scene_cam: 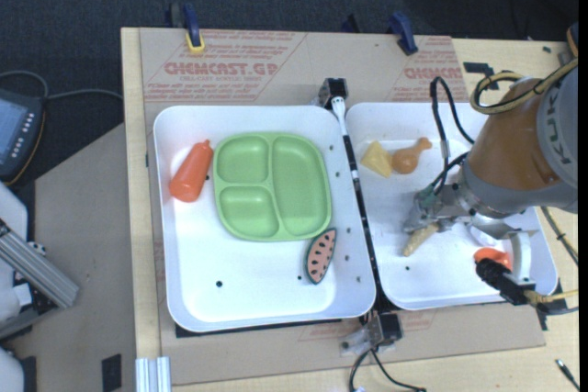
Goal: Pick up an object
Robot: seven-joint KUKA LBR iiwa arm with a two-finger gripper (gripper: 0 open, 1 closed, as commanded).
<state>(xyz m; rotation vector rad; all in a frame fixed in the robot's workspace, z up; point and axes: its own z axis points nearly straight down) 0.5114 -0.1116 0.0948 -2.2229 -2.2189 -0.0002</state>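
Observation:
My gripper (430, 214) is low in the right bin (441, 289), near its middle, at the end of the grey arm with the orange band. A pale tan, elongated piece (418, 240) sticks out from just under the gripper towards the front left; whether it is gripped is hidden. Further back in the same bin lie a yellow cheese wedge (376, 159) and a tan drumstick (410, 155), touching each other and apart from the gripper.
The left bin (184, 289) holds a green divided plate (273, 185), an orange bottle-shaped toy (191, 171) to its left and a watermelon slice (321, 255) at its front right. A raised rim divides the two bins.

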